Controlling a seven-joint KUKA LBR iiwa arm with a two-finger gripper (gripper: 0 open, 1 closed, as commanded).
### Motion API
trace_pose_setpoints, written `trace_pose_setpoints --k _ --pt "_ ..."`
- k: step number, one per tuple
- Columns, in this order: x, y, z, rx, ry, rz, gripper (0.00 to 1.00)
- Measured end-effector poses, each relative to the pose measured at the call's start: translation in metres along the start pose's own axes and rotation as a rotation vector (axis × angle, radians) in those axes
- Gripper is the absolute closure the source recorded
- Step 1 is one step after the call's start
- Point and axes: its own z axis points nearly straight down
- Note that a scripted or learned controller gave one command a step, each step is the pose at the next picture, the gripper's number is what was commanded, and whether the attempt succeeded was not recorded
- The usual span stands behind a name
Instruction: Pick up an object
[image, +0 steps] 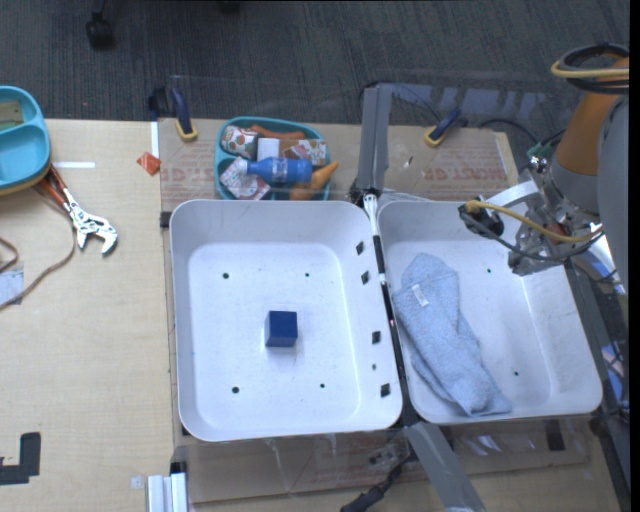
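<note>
A small dark blue cube (282, 328) rests near the middle of the left bin (200, 400). A crumpled pale blue-grey cloth (445, 332) lies in the left half of the right bin (560, 400), running from its middle down toward the front wall. My gripper (527, 258) hangs over the right bin's back right part, below the orange-banded wrist, wrapped in yellow and black cables. It is to the right of the cloth and apart from it. Nothing shows in its grasp.
Behind the left bin stands a teal tub (272, 160) packed with small packages and a bottle. A wrench (92, 230) and a light blue tray (20, 135) lie on the wooden bench at left. Clamps (182, 112) sit at the back edge.
</note>
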Motion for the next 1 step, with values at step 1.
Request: trace_pose_setpoints --k 1 --pt "-0.0033 -0.0114 -0.0235 -0.001 0.002 0.001 1.0"
